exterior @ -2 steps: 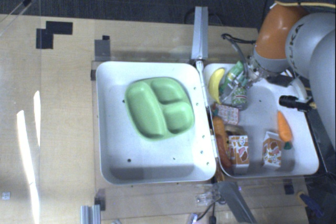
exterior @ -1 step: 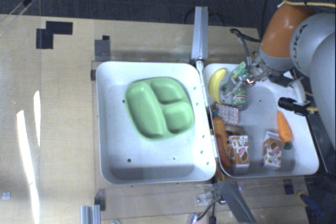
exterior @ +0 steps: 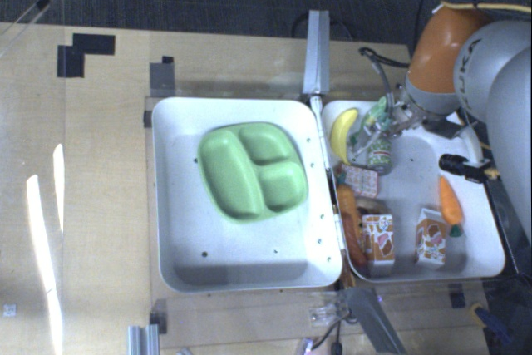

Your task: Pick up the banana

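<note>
I see 2 white bins side by side on the counter [exterior: 83, 204], and I take the metal divider [exterior: 317, 54] between them as my landmark. Left of the divider, the left bin [exterior: 174, 262] carries a green tray [exterior: 252, 170] with 3 compartments, lying near the bin's middle. Just right of the divider, in the right bin [exterior: 482, 262], the banana [exterior: 342, 135] lies along the bin's left wall at the far end, curved and yellow. Nearer to me along that same wall lie a small checked packet [exterior: 361, 179] and an orange-brown item [exterior: 350, 229]. Further right of the divider, 2 small cartons [exterior: 378, 238] stand at the bin's near edge, and a carrot [exterior: 450, 201] lies beyond them. The end effector [exterior: 371, 131] hangs just right of the banana, over a green-labelled item [exterior: 379, 155]. I cannot tell whether it is released or clenched. The arm [exterior: 465, 62] comes in from the right.
</note>
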### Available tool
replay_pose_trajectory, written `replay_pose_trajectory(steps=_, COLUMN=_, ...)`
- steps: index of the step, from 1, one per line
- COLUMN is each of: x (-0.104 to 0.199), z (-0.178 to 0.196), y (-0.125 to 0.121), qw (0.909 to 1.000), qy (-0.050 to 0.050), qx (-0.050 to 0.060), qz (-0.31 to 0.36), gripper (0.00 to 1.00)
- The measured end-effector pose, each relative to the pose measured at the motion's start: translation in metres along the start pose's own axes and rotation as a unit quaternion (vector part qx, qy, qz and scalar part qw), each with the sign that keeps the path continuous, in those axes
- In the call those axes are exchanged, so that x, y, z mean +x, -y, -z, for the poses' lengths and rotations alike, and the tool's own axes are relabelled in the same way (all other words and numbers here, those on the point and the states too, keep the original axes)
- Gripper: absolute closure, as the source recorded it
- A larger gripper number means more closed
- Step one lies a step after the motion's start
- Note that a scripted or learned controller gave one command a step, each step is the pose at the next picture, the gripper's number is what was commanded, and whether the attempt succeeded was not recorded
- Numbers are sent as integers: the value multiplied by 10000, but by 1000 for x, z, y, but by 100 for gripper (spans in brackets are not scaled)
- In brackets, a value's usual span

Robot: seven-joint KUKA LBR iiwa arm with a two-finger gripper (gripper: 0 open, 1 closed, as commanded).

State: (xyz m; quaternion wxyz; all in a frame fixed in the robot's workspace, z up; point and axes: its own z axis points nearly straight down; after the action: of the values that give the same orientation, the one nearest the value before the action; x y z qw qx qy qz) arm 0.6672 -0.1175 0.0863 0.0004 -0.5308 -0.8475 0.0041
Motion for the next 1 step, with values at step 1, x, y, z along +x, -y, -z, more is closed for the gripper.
replay_pose_trajectory(steps=1, x=5, z=1, y=-1, qw=9994, qy=24, qx=24, qz=353, gripper=0)
